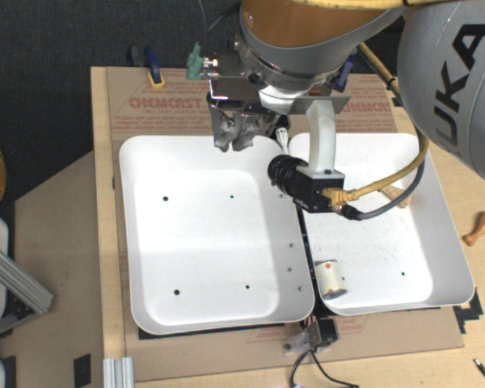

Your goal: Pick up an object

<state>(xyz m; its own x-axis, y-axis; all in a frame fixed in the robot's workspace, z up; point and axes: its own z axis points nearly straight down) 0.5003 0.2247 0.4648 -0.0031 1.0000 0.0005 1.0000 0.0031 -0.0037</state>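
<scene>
Well forward-right of gripper (236, 136) — grasp state unclear — lies small cylinder (331, 278); approach step — next needs repositioning over it.

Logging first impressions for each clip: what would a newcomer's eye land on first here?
The big grey arm with its orange band fills the top right, its gripper hanging over the far edge of the left bin. Next comes the one loose thing: a small white cylinder at the near left corner of the right bin.
</scene>
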